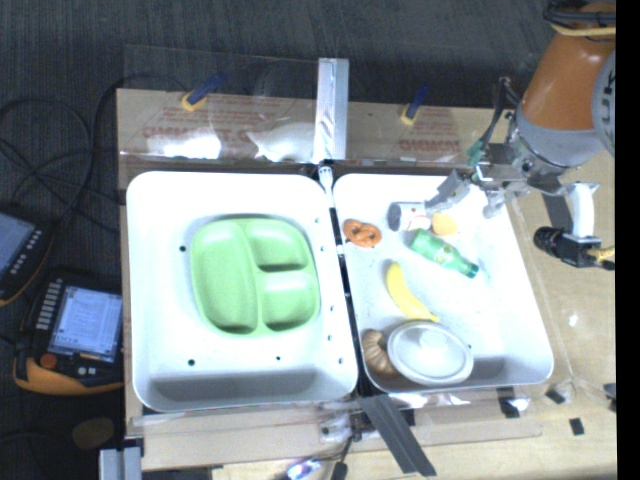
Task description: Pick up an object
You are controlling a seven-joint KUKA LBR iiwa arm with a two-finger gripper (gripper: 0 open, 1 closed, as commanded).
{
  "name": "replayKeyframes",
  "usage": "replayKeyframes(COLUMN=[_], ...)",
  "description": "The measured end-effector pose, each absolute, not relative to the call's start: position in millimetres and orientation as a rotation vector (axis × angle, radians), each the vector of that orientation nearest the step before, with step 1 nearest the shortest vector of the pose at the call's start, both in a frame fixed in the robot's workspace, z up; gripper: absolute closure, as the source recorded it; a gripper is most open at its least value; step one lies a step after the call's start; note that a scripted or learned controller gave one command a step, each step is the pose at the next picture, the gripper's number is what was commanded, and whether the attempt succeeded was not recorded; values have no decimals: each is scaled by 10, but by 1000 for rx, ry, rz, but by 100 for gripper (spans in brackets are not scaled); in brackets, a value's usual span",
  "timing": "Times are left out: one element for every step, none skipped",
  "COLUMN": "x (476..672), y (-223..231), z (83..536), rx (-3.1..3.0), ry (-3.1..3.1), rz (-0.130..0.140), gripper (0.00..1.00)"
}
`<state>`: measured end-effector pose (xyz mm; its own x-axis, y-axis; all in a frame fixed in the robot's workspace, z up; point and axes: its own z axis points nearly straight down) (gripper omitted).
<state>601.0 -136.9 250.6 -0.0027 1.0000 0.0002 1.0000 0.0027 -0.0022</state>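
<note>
The green bottle (443, 252) lies untouched in the right bin (520, 298), toward its far edge, with a banana (406, 293), a white bowl (430, 352) and an orange item (362, 232) nearer the middle and front. Nothing looks lifted, so the pick remains undone. The gripper (450, 193) hangs above the bottle; whether it is spread or closed, or grasps anything, is too blurred to tell.

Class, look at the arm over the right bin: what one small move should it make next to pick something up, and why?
Probably lower slightly: the gripper hovers over the right white bin, nothing visibly between its fingers, with the green plastic bottle lying just below it.
</note>
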Motion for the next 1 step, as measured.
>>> replayKeyframes(x=[6279], y=[-923], z=[3601], rx=[-2362], ry=[-2074], rz=[4], gripper=[0])
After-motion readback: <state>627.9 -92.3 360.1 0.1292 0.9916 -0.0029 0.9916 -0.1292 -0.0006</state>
